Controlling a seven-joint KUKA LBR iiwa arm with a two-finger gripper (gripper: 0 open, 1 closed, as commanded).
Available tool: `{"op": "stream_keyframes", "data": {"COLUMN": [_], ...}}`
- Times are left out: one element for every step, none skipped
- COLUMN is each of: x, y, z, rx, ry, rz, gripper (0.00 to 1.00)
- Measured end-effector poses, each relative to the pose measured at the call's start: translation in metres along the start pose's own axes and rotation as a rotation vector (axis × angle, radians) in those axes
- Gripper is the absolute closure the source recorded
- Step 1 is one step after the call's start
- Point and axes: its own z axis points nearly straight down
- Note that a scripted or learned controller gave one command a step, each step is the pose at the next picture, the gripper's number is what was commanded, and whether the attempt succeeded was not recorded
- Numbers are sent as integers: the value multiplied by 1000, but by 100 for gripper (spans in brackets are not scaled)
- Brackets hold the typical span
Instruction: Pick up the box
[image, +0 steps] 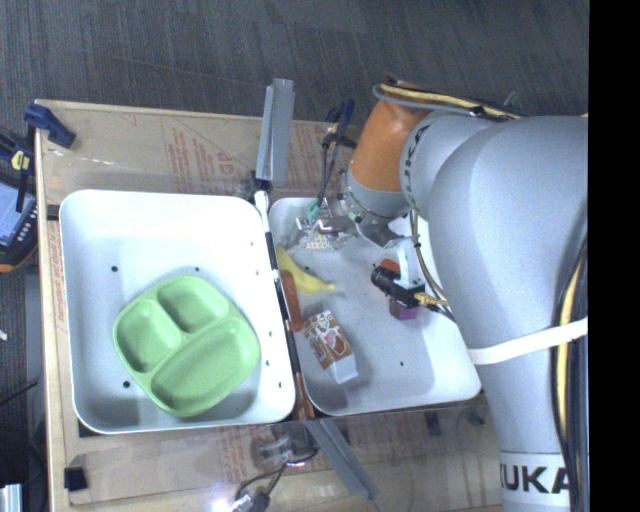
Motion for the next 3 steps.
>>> {"op": "stream_keyframes", "data": {"x": [3, 3, 3], "y": [1, 1, 1], "z": [-9, -9, -20], "rx": [1, 1, 0], "ry": [5, 5, 5], "rz": [-5, -5, -8], "gripper": [100, 0, 100]}}
